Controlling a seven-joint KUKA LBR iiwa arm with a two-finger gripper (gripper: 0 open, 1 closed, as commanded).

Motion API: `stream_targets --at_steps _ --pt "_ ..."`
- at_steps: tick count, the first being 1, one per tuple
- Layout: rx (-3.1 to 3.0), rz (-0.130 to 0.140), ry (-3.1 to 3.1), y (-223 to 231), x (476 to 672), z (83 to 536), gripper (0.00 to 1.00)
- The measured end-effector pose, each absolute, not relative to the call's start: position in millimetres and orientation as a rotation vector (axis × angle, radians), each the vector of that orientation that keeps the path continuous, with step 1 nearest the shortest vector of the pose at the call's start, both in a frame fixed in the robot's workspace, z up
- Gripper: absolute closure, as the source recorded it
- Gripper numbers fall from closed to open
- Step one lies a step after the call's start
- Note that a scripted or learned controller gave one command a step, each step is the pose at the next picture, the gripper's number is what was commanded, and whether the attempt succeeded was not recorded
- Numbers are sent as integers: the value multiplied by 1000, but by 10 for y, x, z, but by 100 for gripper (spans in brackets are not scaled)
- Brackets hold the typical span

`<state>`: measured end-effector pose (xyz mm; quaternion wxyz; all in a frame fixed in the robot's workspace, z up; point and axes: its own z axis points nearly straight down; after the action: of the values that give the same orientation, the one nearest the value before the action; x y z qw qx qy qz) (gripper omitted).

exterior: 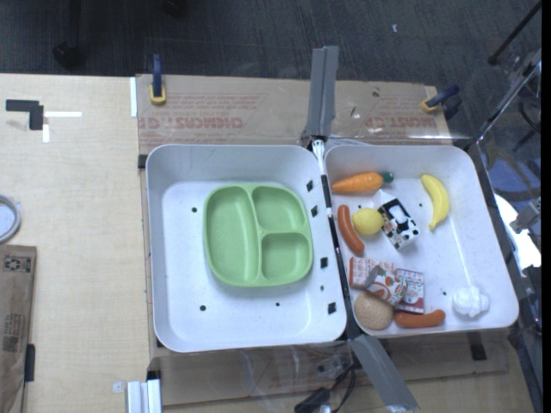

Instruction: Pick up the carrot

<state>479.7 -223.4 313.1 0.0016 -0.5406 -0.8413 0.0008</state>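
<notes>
An orange carrot (358, 181) with a dark green stub at its right end lies near the back left corner of the right bin (491, 231). It rests roughly level, close to the wall between the two bins. Just in front of it sit a yellow lemon (368, 221) and a red sausage (349, 229).
The right bin also holds a banana (436, 200), a black-and-white cow toy (398, 223), a small printed box (395, 286), a brown bun (374, 311), a second sausage (418, 318) and a white ball (470, 300). The left bin (172, 308) holds a green divided plate (257, 233).
</notes>
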Motion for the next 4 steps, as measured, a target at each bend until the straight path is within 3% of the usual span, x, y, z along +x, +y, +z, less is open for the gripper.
stream_targets --at_steps 1,2,3,4 --pt "-1350 0 -2831 -2228 4785 2233 100" --pt "-1356 -1 -2824 -2239 4798 2288 100" --pt "-1461 1 -2776 -2024 5185 2029 100" --pt "-1096 -1 -2941 -2231 4791 2347 100"
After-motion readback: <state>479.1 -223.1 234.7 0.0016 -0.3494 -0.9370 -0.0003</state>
